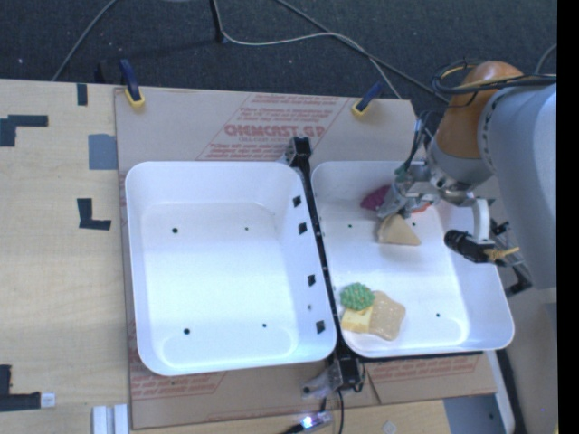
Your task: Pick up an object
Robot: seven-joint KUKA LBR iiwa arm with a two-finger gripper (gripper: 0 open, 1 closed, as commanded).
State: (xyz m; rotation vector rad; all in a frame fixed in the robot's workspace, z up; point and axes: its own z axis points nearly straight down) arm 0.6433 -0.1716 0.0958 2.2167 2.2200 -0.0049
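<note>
gripper [404, 202] over right bin [470, 333] | grip state: could not tell | tan wedge [398, 232] just below it, touching | magenta piece [375, 198] beside, left

Tan wedge [399, 231], magenta piece [374, 198], green-topped tan-yellow pile [372, 311]: right bin.
</note>
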